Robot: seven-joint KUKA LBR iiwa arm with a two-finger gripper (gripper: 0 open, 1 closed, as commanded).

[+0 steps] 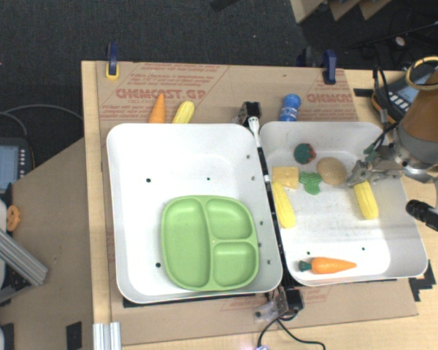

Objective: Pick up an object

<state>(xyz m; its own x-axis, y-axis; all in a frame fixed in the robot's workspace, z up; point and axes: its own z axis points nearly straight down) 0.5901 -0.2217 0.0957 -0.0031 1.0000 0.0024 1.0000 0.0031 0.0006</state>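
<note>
The metal fingers (366,168) hang low over the right bin (394,265), near a ribbed yellow corn cob (365,199); whether they are apart or together cannot be told. Just left lie a smooth tan potato (332,171) and knobbly green broccoli (311,184). A glossy orange carrot (331,265) rests near the front wall.
</note>
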